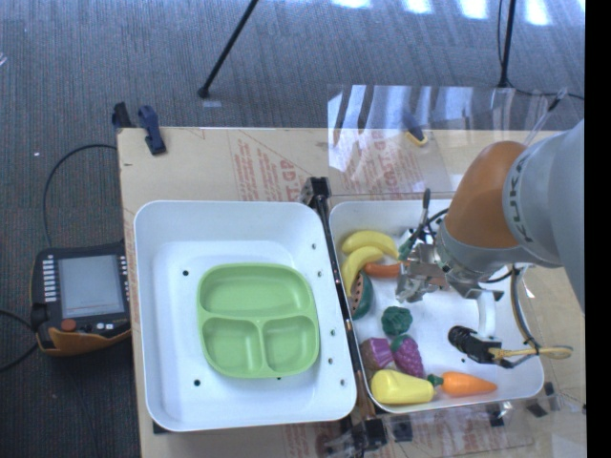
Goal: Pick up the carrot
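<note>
Carrot waiting at the near edge of the right bin

The carrot lies beside a yellow pepper; likely light, stiff, smooth plastic, best pinched mid-body. The gripper hovers farther back, its opening unclear.

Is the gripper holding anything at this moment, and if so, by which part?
Cannot be told. The gripper is down in the right bin beside an orange piece near the bananas; no grasp is visible.
</note>
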You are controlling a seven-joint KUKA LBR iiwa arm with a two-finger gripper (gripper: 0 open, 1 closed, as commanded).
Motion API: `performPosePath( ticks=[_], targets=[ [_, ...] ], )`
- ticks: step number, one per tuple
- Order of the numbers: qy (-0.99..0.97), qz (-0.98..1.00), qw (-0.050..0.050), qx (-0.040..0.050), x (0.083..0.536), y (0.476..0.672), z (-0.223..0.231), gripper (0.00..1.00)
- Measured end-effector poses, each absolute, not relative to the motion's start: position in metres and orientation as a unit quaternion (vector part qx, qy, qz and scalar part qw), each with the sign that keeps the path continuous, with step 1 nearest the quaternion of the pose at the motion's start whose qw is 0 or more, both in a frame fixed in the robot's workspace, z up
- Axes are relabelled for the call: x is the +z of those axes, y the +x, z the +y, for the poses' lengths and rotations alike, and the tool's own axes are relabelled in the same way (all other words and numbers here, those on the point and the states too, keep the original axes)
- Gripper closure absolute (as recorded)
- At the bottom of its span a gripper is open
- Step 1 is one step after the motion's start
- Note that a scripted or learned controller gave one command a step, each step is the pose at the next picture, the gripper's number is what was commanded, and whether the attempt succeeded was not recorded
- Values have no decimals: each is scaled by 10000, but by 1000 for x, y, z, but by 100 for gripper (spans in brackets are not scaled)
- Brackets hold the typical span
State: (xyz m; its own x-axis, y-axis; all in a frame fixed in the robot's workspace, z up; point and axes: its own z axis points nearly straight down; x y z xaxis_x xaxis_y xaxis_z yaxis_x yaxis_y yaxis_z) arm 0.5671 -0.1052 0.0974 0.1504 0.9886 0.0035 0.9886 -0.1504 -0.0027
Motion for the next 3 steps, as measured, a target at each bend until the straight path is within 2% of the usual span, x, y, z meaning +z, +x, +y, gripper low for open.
performPosePath(
  ticks=[1, 2, 3],
  targets=[
    [-7511, -6601, 43, 22, 85, 503, -97, 100],
    [-7078, -7064, 4, 8, 121, 511, -173, 100],
    [-5526, -8335, 33, 5, 85, 477, -192, 100]
  ],
)
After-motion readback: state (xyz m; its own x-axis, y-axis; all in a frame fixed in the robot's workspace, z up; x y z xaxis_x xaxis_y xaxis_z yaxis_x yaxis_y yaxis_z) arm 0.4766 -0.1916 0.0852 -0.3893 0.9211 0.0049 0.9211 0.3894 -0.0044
